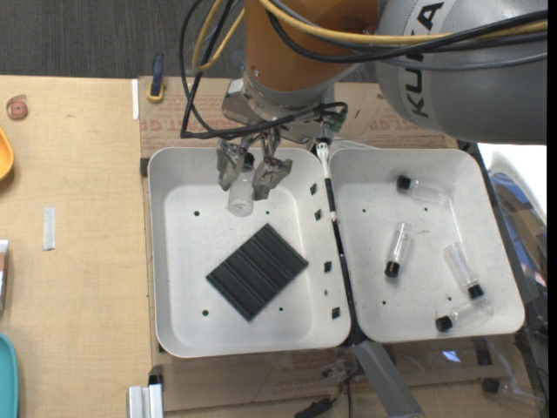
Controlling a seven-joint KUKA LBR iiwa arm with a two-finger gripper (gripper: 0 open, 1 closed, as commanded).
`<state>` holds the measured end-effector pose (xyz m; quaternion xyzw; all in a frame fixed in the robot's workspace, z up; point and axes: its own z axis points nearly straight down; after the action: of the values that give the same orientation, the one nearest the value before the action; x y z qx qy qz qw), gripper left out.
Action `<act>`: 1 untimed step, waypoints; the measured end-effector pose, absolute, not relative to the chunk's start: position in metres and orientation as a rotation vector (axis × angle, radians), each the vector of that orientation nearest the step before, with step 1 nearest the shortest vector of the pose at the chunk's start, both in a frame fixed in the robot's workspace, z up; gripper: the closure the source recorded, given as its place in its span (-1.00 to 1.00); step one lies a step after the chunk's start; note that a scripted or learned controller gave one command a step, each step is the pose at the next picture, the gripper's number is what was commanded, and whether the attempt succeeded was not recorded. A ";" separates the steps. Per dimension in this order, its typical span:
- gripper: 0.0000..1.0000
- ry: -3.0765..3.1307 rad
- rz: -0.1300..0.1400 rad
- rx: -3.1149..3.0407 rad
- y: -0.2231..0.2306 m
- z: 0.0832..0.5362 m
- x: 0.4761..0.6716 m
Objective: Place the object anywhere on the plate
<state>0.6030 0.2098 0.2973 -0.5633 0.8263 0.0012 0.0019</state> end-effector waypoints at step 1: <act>1.00 2.456 0.004 -1.952 0.210 0.266 0.651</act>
<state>0.6511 0.2102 0.2655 -0.6223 0.7828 0.0012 0.0023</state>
